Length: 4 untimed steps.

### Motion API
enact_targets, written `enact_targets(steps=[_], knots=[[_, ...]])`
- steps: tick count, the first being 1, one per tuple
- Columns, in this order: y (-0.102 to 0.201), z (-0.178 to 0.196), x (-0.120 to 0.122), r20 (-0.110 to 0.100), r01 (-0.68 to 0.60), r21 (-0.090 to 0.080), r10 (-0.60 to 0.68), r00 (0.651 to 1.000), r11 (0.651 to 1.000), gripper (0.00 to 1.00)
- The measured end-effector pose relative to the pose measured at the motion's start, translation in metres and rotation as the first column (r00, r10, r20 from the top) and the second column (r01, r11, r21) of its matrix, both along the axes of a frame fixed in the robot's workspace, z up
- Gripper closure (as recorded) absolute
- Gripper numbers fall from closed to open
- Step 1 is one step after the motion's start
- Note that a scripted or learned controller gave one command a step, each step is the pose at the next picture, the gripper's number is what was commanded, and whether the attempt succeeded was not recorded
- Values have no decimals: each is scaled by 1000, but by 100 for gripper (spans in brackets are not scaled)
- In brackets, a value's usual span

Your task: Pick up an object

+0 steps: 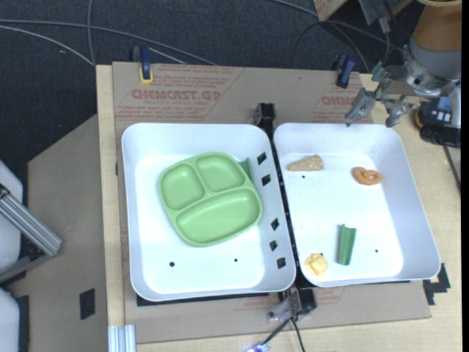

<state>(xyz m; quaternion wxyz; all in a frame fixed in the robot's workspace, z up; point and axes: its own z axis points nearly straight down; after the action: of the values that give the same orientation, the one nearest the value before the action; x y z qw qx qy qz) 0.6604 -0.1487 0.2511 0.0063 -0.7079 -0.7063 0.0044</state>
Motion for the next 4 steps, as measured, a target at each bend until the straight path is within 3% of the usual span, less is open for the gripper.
enact_targets(steps=[1,4], knots=[[0,9,2,14,-2,-2,3,1000,1000,0],[6,-141,-10,10,-2,0,2,1000,1000,0]])
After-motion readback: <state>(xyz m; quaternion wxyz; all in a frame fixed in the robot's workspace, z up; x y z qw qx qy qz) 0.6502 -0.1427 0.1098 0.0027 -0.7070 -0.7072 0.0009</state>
